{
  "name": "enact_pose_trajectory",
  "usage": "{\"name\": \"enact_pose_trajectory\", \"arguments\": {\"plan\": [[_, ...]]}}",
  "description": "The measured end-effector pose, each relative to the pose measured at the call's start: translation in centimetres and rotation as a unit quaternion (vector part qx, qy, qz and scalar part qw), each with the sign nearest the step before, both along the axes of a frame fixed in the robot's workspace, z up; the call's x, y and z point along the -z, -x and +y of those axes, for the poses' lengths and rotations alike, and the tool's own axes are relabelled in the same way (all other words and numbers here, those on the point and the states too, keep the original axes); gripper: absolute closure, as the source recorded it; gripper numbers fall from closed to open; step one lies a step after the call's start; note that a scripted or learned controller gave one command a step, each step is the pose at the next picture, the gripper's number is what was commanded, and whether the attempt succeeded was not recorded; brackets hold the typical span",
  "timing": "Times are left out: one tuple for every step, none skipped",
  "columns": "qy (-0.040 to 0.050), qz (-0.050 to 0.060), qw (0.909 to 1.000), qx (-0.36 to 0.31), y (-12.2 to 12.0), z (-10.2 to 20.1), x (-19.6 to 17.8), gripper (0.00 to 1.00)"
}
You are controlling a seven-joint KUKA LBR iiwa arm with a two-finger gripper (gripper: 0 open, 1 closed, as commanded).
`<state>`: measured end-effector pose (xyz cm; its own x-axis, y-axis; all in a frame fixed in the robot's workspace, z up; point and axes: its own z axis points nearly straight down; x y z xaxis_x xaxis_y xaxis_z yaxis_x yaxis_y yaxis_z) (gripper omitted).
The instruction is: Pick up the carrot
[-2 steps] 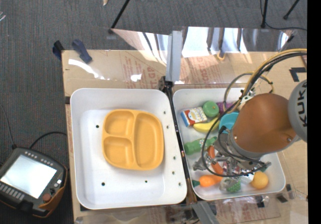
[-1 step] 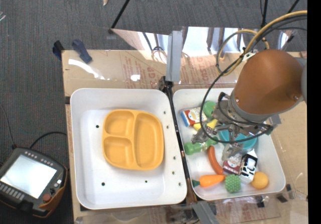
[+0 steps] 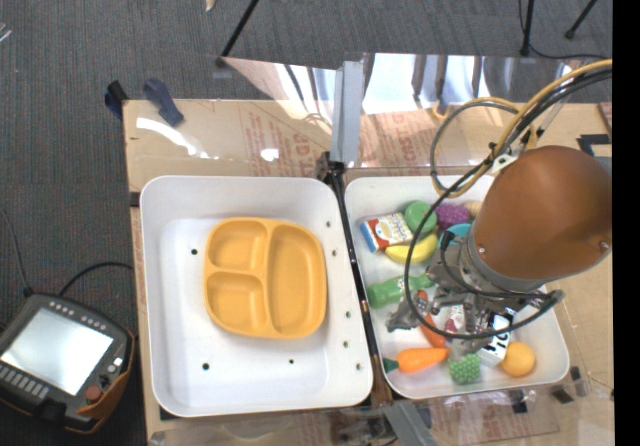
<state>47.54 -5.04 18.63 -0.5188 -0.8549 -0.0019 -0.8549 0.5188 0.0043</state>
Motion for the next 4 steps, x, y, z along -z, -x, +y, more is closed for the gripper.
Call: {"name": "enact_pose_trajectory", "arguments": {"plan": [[0.0001, -0.001, 0.9966, -0.082, -0.1, 0.7, 0.0, 0.0], [-0.0007, -0.001, 0.9826, -0.186, 0.0, 0.3, 0.0, 0.0], [-0.0012, 0.002, 0.9836, -0.18, 0.1, -3.4, 5.8, 0.0], [-0.0012, 0.001, 0.987, -0.161, 0.1, -3.3, 10.1, 0.0]]}}
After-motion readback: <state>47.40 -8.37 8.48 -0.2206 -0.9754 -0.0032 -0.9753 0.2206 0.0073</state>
